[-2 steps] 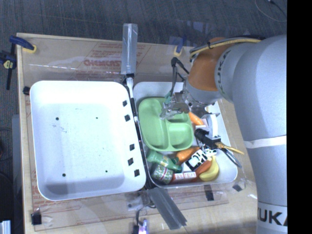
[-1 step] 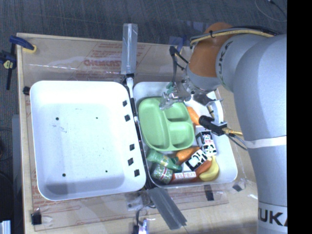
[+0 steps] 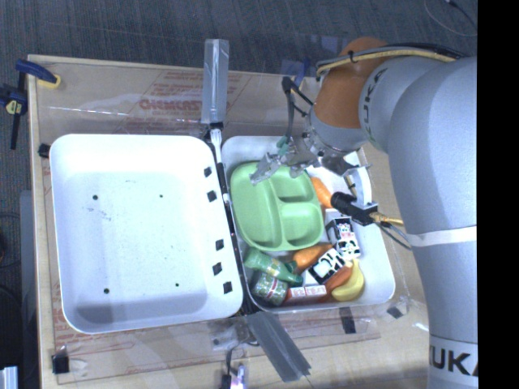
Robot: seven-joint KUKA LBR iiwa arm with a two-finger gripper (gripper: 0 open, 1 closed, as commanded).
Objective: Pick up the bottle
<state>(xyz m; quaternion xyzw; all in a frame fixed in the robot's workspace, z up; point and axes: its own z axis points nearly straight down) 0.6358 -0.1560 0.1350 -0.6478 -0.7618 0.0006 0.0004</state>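
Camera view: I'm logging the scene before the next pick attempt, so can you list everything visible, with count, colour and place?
Shallow plastic bins: two, white, side by side on the bench.
Divided plastic tray: one, light green, right bin, upper half.
Crumpled plastic bottle: one, green, right bin, near front wall.
Carrot-shaped toys: two, orange, right of tray.
Banana-shaped toy: one, yellow, front right corner.
Black-and-white patterned items: two, beside carrots.
Clamps: blue, bench's far left corner.
Arm: one, grey with orange band.
Claw: one, over tray's far edge.
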